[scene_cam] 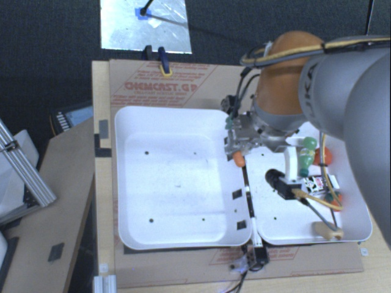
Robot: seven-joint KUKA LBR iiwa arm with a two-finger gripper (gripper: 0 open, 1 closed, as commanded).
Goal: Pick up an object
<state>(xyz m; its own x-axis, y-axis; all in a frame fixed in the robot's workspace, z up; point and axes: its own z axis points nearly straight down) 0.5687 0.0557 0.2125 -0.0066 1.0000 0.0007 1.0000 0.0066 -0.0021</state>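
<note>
Cardboard-topped bench [165, 81], left white bin [128, 163] and right white bin [269, 224] side by side on it

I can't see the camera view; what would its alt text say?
A grey robot arm reaches from the right, its pincer low over the seam between two white bins. The right bin holds a jumble of small objects, beside the left bin.

A: Where is there open room?

B: The left bin [168, 176] is bare across its whole floor.

A: And the right bin [275, 224]?

B: Crowded: the arm [317, 90] hangs over its far left corner, and a pile of objects [308, 176] fills its right side. Only the near left floor is free.
</note>
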